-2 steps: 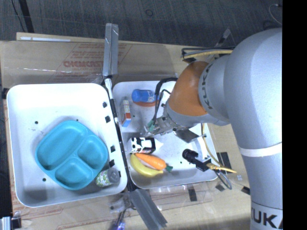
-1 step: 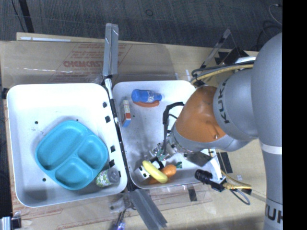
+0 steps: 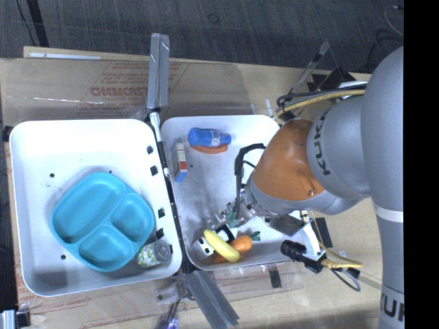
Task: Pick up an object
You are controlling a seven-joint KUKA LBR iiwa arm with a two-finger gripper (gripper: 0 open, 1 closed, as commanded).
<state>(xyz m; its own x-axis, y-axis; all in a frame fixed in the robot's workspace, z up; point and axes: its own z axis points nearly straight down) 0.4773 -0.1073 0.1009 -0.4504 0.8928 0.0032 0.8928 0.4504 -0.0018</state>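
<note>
I see the arm (image 3: 322, 163) reaching into the right bin (image 3: 206, 125), gripper (image 3: 232, 218) low near the bin's front, right above the yellow banana (image 3: 222, 245) and the carrot (image 3: 240, 244). Can't tell the claw's state from here, the wrist blocks it. A blue bottle (image 3: 208, 139) lies at the back of that bin, a small box (image 3: 181, 160) against its left wall. In the left bin (image 3: 41, 149) I see a blue divided tray (image 3: 103, 221) with a clear bottle (image 3: 153, 253) just beside it.
</note>
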